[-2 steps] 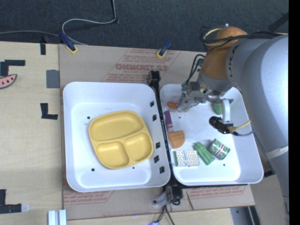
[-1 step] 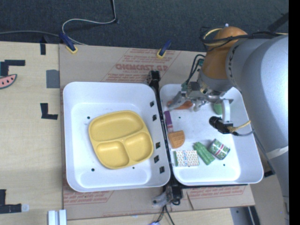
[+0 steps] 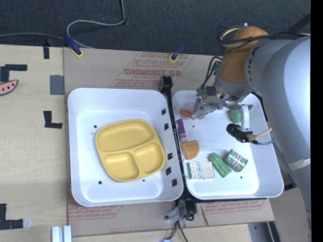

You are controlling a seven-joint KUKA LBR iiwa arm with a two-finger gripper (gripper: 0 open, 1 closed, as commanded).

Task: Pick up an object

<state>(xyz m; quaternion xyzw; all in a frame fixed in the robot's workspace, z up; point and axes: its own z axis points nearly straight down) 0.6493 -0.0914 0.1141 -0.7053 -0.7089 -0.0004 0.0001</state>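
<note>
The likeliest target is the small orange piece (image 3: 186, 113) lying flat on the floor of the right bin (image 3: 262, 185), close to that bin's upper left corner and just beside the gripper (image 3: 201, 108). It looks like a light, stiff plastic toy, low and smooth, so it may skid along the white floor if nudged; a pinch across its short sides, from straight above, seems the safest hold. The gripper hangs at the piece's right edge, and nothing shows between its tips; whether the jaws are parted or closed cannot be told from this angle.

Further down the right bin lie a purple stick (image 3: 180, 129) along the left wall, a tan cookie-like piece (image 3: 191, 149), a speckled white packet (image 3: 201, 170), a green tube (image 3: 219, 164) and a small green can (image 3: 235, 160). A pale green item (image 3: 235, 116) rests to the gripper's right. The left bin (image 3: 81, 150) holds a yellow divided tray (image 3: 130, 149).
</note>
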